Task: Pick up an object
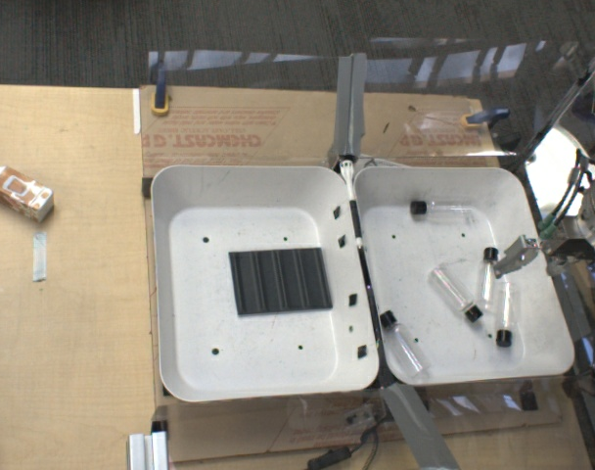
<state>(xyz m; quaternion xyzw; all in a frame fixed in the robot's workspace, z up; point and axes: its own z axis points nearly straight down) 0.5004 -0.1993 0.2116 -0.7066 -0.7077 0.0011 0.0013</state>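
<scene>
Several clear plastic tubes with black caps lie in the right bin point(532, 360). One tube point(442, 208) lies near the bin's far wall. Three more tubes point(452, 290) point(487, 277) point(504, 311) cluster at the right of the middle. Another tube point(403, 349) lies against the bin's near left corner. My gripper point(519, 257) reaches in over the right rim, just right of the cluster and close to the black cap point(490, 255) of the middle tube. It is small in the camera view, and I see nothing held in it.
The left bin point(180, 360) holds a dark grey ribbed slab point(280, 281). Both bins rest on cardboard point(239, 130) with blue clamps at the back. A small printed box point(22, 192) and a pale strip point(40, 258) lie on the wooden bench at far left.
</scene>
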